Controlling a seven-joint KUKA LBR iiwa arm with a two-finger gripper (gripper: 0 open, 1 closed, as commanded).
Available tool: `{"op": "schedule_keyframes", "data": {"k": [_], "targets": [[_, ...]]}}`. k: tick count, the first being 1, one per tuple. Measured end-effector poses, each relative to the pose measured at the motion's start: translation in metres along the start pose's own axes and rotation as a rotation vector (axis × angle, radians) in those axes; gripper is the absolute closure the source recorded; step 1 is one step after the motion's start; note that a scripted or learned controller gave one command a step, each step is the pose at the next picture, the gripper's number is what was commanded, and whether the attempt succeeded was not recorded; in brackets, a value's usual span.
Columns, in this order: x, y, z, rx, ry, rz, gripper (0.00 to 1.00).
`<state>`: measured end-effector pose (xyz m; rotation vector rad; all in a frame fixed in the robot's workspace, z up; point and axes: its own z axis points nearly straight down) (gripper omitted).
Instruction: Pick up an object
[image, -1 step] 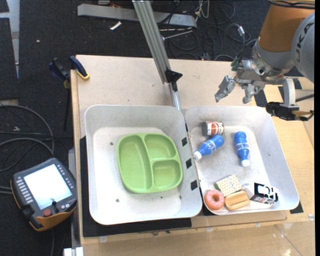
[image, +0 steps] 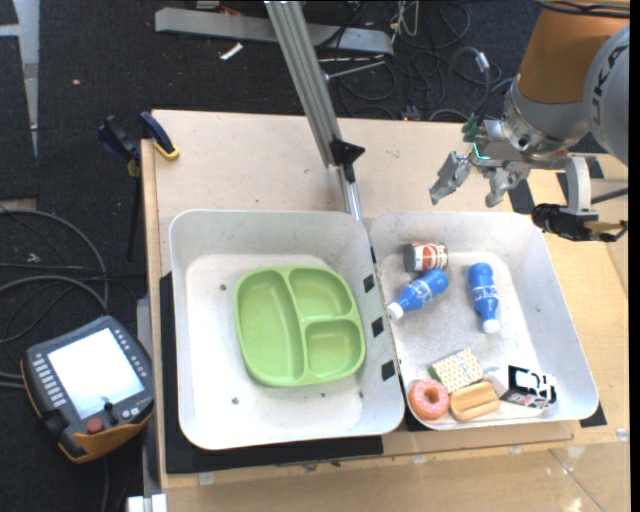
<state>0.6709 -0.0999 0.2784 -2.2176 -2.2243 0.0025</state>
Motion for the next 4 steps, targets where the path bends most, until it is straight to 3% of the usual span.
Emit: {"op": "schedule_keyframes", "data": {"k": [1,3,4], "targets": [[0.0,0.001,0.043,0.003,0.0,0.002,0.0],[0.001,-0.01,0.17,0.006,0.001,0.003,0.0],[0.001,-0.008,0.155,-0.003,0.0,0.003,1.0]]}}
